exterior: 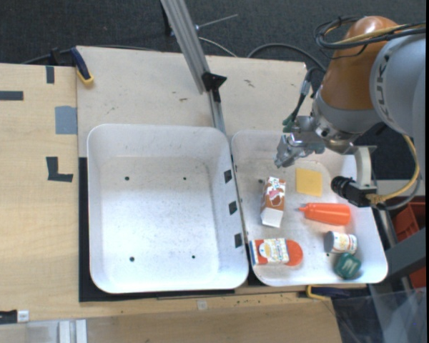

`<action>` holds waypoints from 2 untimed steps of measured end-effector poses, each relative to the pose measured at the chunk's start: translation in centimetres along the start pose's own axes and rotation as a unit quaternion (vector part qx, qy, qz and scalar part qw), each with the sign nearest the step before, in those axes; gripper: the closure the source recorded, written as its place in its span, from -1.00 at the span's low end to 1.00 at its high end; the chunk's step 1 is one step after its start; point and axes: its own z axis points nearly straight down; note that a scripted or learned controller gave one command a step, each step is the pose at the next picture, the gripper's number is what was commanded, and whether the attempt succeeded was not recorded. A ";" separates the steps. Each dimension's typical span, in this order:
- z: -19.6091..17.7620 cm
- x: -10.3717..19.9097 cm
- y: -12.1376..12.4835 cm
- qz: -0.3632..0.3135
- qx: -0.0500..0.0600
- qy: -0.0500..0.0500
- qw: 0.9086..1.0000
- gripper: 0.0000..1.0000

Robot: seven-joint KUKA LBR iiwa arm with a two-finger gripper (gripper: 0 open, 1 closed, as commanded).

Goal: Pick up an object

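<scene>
We count two shallow white bins side by side: the left bin point(157, 206) and the right bin point(375, 252). In the right bin we count six things: one small carton point(274, 201), one yellow slice point(309, 182), one orange bottle point(327, 214), one red-and-white packet point(277, 252), one small white jar point(341, 243) and one dark green lump point(347, 266). We see one arm point(372, 77) and one gripper point(289, 151) above that bin, and one yellow clamp point(83, 67) on the bench.
</scene>
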 end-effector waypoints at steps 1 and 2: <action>1.0 5.3 1.2 0.000 0.001 0.000 1.000 1.00; 1.7 11.0 0.9 0.000 0.002 0.000 1.000 1.00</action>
